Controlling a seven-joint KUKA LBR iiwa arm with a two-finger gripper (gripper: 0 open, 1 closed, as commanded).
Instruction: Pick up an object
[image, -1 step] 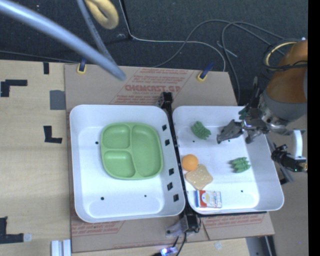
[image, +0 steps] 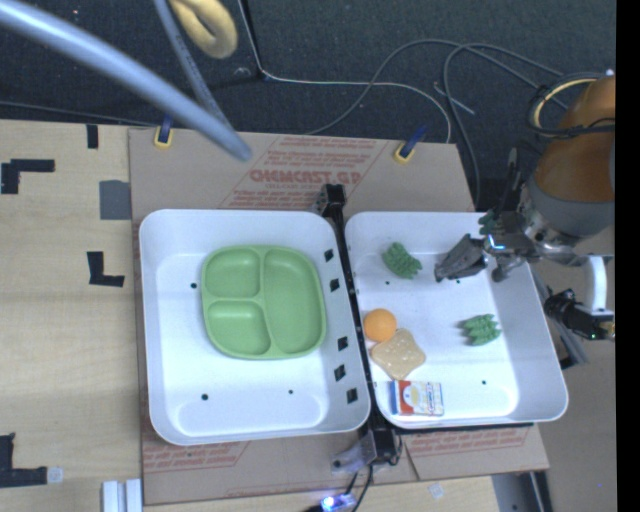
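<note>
Overhead, the grey arm (image: 570, 190) with its orange band reaches in from the right, bent low over the upper right part of the right bin (image: 530, 385); its jaws (image: 452, 266) point leftward and sit just above the bin floor; they look slightly parted with nothing between them. Nearest to them is a green leafy toy (image: 401, 260), a little to their left and apart from them; a second green toy (image: 481, 329) lies below the jaws, nearer the bin's right wall; an orange ball (image: 379, 324) rests near the bin's left wall, touching a tan cracker-shaped piece (image: 398, 354) just below it; a small white packet with red and blue print (image: 415, 398) lies near the bin's lower edge. The left bin (image: 165, 330) holds a green divided plate (image: 264, 302); both bins sit on cardboard on the wooden table (image: 60, 330).
</note>
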